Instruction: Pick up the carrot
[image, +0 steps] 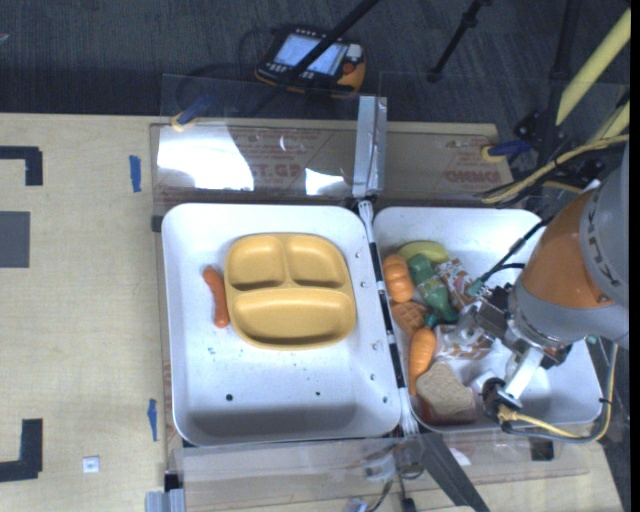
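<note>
Your carrot (423, 350) lay in the right bin (575, 400), close to that bin's left wall and at a slight slant. Its near end was touching, or all but touching, the bread (447, 392), which sat in the near left corner. Beyond the carrot the rest of the pile ran up the same wall. There was an orange piece (398, 278), green pieces (432, 285) just beside it, and a banana (425, 249) at the far end. The right half of that bin showed bare white floor.

Your arm (560, 280) came in from the right, and its orange band sat above the middle of the right bin. The gripper (478, 312) hung low at the right side of the pile, near the carrot and to its right. From this slant you could not tell whether it was spread or closed, and nothing could be made out in its grasp. You also could not tell whether it touched any of the food.

In the left bin (190, 330) you had a yellow divided plate (290, 288) toward the far side. A sausage (216, 296) lay just beside the plate's left edge, lengthwise along it. Beyond the bench (80, 300), on the dark floor, a pendant (305, 58) lay with its screen lit.
</note>
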